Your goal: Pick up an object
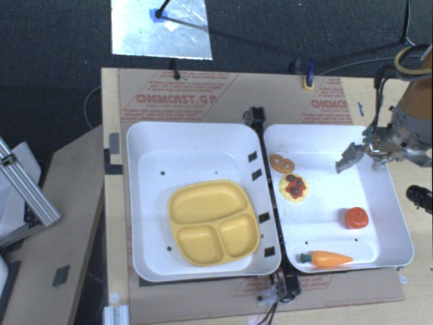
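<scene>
The right bin (389, 215) holds a small pretzel (281, 162), a toy pizza slice (294, 187), a red tomato (356, 217) and an orange carrot (327, 258) near its front wall. My gripper (360, 162) hangs over the bin's back right part, above and to the right of the pizza. It stands open, with nothing between its fingers. The tomato lies below it, towards the front of the bin.
The left bin (145, 181) holds a yellow three-compartment plate (212, 221). A black divider (267, 202) runs between the bins. A shiny metal sheet (161, 19) lies on the dark floor at the back. Cables hang at the back right.
</scene>
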`<state>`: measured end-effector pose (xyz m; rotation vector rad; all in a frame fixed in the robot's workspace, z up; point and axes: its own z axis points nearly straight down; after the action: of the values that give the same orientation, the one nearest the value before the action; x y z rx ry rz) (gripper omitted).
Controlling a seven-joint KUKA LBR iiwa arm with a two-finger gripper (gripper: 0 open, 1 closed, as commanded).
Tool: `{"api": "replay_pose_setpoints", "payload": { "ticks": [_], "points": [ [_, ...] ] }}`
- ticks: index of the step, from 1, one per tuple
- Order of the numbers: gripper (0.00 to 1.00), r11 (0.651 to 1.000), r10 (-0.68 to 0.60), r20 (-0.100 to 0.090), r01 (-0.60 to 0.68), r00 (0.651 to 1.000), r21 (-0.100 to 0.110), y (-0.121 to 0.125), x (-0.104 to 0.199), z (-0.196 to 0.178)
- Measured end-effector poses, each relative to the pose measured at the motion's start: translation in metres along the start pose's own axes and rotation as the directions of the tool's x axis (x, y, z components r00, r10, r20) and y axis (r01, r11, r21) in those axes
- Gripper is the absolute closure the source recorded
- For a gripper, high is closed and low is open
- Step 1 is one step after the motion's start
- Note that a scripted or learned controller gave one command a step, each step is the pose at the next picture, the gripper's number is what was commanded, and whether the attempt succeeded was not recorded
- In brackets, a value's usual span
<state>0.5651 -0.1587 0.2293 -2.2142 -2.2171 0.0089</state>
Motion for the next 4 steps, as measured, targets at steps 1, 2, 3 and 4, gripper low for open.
{"api": "replay_pose_setpoints", "payload": {
  "ticks": [1, 2, 3, 4],
  "points": [
    [0.00, 1.000, -0.003, 0.002, 0.003, 1.000, -0.011, 0.002, 0.000, -0.006],
    [0.00, 1.000, 0.000, 0.001, 0.000, 1.000, -0.007, 0.002, -0.001, 0.057],
    [0.00, 1.000, 0.000, 0.001, 0.000, 1.000, -0.008, 0.000, 0.004, 0.099],
    [0.00, 1.000, 0.001, 0.002, -0.001, 1.000, -0.010, 0.001, 0.004, 0.147]
  ]
}}
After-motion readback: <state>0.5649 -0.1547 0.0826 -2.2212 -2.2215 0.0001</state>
